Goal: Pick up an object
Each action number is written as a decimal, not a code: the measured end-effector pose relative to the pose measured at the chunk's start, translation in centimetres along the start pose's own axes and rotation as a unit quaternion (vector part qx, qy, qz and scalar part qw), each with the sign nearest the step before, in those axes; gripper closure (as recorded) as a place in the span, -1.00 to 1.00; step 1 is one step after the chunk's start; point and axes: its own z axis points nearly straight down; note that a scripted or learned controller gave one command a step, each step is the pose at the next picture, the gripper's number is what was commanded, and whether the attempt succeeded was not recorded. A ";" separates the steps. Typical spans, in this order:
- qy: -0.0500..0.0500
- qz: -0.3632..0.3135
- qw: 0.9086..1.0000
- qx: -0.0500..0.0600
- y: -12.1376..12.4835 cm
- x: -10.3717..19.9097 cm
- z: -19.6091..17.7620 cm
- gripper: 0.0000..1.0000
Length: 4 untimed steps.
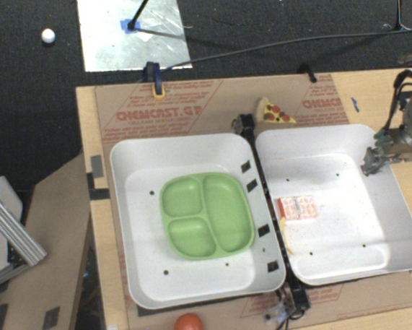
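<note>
A small flat packet with red and white print (298, 207) lies in the right bin (345, 256), near its left wall. A pale yellowish item (286, 235) lies just below it against that wall. A green divided plate (206, 215) sits in the middle of the left bin (144, 275). My gripper (374, 160) hangs over the right bin's upper right edge, well to the right of the packet, with nothing visibly between its fingers.
A toy pizza slice (275, 112) lies on the cardboard behind the bins. A red-orange ball (188, 328) rests on the bench in front of the left bin. A blue and yellow clamp (155, 79) holds the cardboard's far edge.
</note>
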 end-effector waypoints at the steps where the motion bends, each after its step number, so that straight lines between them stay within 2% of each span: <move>1: 0.000 0.000 1.000 0.001 0.2 -0.1 -3.9 1.00; 3: 0.003 -0.003 1.000 0.004 -2.4 11.4 -3.1 1.00; 4: 0.002 -0.003 1.000 0.003 -2.7 16.6 -3.8 1.00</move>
